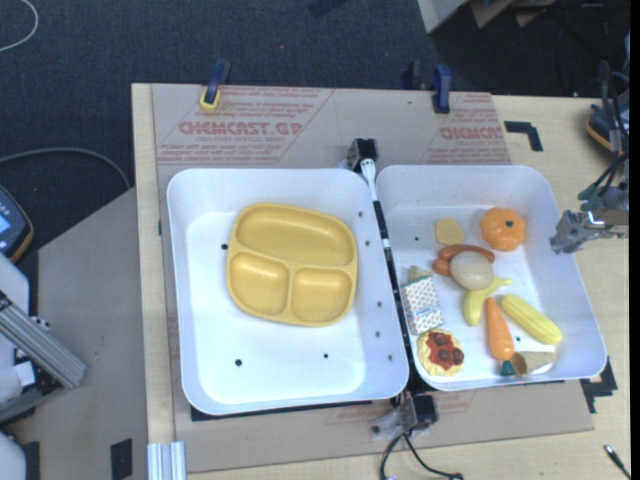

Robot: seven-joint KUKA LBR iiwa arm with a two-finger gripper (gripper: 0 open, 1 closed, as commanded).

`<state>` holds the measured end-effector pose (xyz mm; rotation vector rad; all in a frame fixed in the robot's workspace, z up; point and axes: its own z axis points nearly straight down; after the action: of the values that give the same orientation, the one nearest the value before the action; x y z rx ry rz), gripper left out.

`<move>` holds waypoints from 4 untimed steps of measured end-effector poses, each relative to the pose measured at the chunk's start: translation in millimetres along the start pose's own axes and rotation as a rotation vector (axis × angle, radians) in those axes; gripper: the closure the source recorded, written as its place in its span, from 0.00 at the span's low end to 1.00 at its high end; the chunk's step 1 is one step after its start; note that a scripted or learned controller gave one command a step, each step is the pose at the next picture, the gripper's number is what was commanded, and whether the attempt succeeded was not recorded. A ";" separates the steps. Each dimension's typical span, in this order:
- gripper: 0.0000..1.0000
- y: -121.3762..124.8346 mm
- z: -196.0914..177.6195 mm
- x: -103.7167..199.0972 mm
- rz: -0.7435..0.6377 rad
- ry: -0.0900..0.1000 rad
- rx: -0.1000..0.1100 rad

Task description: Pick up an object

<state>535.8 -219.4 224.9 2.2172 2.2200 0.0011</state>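
1. Two white bins sit side by side on the bench. The left bin (200, 298) holds a yellow plate (292, 264) with three compartments, lying flat near the bin's middle.
2. The right bin (560, 298) holds a cluster of toy food; it serves as the landmark below.
3. Pumpkin (503, 228): small, round, orange, green stem, in the far part of the right bin towards its right wall.
4. Just left of the pumpkin lies a pale yellow chip-like piece (449, 231).
5. Mid-bin: a red-brown sausage (462, 257), with a cream egg (472, 271) touching it on the near side.
6. A yellow banana (477, 302) lies just nearer than the egg.
7. Carrot (498, 329): orange, tapered, lying lengthwise beside the banana. Corn (531, 319): yellow cob, slanted, just right of the carrot.
8. A chequered packet (423, 303) lies against the bin's left wall.
9. Near left corner: a small round pizza (441, 353) with red toppings. Near right corner: a pale wedge (532, 363), kind unclear.
10. Gripper (572, 230) hangs at the right bin's right rim, beside the pumpkin but apart from it. Nothing seen between the fingers; how far open they are, cannot tell.
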 end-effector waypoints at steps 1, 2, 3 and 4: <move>1.00 20.9 3.0 36.5 -0.001 0.000 0.000; 1.00 39.9 -1.9 77.0 -0.004 0.001 -0.001; 1.00 64.6 -11.6 122.4 -0.002 0.002 -0.001; 1.00 89.6 -9.9 177.1 -0.004 0.002 -0.001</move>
<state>625.1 -42.1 234.6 2.2128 2.2251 0.0047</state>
